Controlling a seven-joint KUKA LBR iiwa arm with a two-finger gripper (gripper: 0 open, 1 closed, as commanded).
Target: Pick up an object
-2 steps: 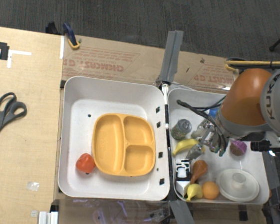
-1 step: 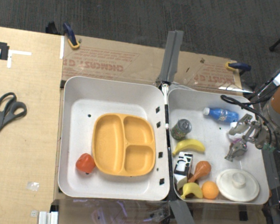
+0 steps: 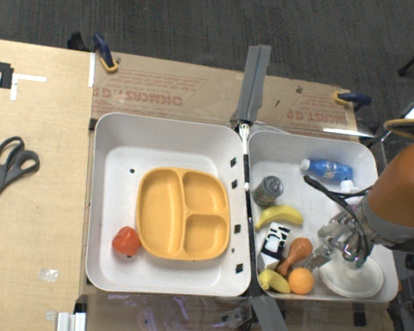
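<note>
Drumstick [image 3: 296, 252], brown, lies in the right bin [image 3: 371, 159] between the banana [image 3: 280, 217] and the orange [image 3: 301, 281]. I judge the approach step underway, with my gripper [image 3: 329, 249] hovering just beside it, fingers apart and empty. Next I'd need to centre over it and descend; neighbours crowd close there.

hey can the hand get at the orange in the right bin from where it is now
Probably yes. The hand hovers just right of the orange, whose top looks uncovered, though a drumstick-shaped toy and a yellow fruit press close beside it.
</note>
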